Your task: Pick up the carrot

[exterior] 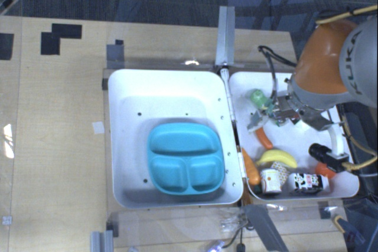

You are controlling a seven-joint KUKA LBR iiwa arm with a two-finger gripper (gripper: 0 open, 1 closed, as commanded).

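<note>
The carrot [251, 168] is a long orange shape lying along the left wall of the right bin [348, 186], near its front corner. A shorter orange piece [264, 138] lies a little further back, just under my gripper [256, 122]. The gripper hangs over the middle-left of the right bin, up and to the right of the carrot and apart from it. I see nothing held in it.
A green object [257, 97] sits behind the gripper. A banana [278, 157], a small patterned cup [271, 181] and a black-and-white carton [307, 182] crowd the bin's front. A blue divided plate [185, 157] lies in the left bin [127, 127].
</note>
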